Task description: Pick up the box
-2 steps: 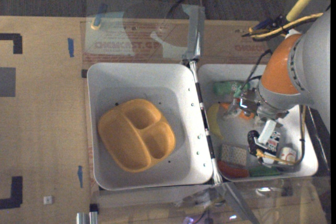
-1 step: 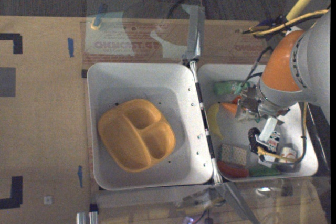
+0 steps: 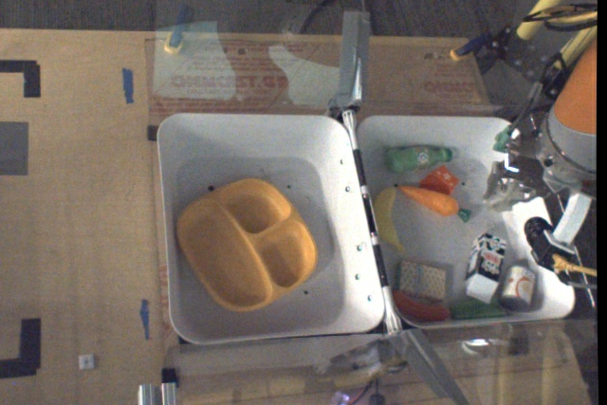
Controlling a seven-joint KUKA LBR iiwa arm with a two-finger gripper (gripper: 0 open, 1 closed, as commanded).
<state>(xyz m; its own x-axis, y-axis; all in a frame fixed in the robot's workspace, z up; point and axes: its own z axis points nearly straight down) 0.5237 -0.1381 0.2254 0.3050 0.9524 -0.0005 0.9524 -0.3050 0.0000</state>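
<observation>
The box (image 3: 487,266) lies in the right bin (image 3: 417,133), near its front right corner, below the gripper (image 3: 507,183). Gripper opening: cannot tell.

The grey arm (image 3: 579,123) enters at the right edge, its orange band uppermost and the wrist sloping down and leftward. Its gripper (image 3: 505,185) hangs at the end of the wrist, too blurred to make out clearly.
</observation>
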